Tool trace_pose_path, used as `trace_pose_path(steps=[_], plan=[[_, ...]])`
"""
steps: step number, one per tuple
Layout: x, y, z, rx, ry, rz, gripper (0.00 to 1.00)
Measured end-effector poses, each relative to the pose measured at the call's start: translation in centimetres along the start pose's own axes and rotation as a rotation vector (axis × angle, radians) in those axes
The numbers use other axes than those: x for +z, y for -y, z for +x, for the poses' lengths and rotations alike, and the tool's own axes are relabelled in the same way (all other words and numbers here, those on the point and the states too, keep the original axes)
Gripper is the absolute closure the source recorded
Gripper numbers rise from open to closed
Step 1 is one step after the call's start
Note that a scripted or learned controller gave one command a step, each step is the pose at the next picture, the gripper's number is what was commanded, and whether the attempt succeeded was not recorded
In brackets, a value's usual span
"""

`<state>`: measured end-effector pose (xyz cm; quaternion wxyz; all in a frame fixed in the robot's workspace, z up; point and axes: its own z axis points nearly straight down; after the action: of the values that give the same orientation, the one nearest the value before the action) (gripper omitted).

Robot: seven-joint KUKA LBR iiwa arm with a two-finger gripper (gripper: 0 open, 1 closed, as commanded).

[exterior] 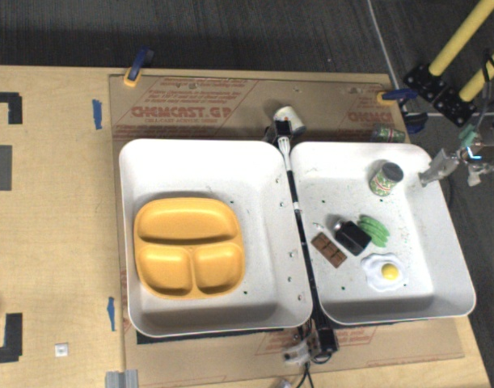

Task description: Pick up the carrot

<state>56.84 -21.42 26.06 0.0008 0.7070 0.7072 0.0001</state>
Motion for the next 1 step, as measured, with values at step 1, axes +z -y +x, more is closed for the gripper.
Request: trace_pose_path(steps=[1], plan=[[6.62,0.92,8.93,0.049,-0.002,0.003,0.0]])
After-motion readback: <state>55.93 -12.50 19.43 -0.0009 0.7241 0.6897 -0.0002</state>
